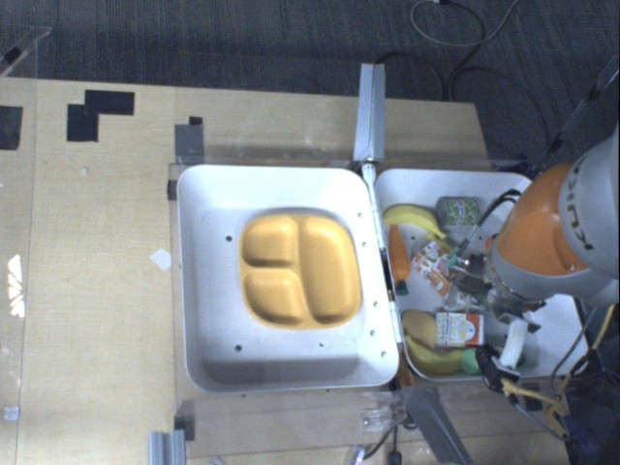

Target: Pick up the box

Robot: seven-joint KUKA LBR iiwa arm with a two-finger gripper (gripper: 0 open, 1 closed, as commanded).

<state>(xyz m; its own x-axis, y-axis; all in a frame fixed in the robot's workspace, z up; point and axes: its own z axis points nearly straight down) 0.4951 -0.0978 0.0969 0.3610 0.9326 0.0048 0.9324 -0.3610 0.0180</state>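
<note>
The box (pixel 457 328), a small carton with a red and white printed face, lies in the right bin (pixel 426 190), toward its front, resting against a yellow banana (pixel 431 355) that curves along the front wall, with something green (pixel 471 361) at its lower right corner. The gripper (pixel 469 281) hangs just above and behind the box, low over the clutter, but the wrist and its cabling hide the tips, so whether it is spread or closed cannot be told. The main risk, as I judge it, is crowding: a printed packet (pixel 432 263) and an orange carrot (pixel 398 251) lie just beside the descent path, and a second banana (pixel 414 219) and a greenish wrapped item (pixel 459 209) sit further back, so a slightly offset drop could pinch the packet or wedge against the banana instead of straddling the box. The carton lies flat, which leaves little side wall to catch. The left bin (pixel 199 289) holds a yellow divided tray (pixel 300 267). Both bins sit on a pale wooden bench (pixel 87 289) with black marker patches (pixel 97 112); dark carpet and a loose cable (pixel 455 17) lie beyond.
</note>
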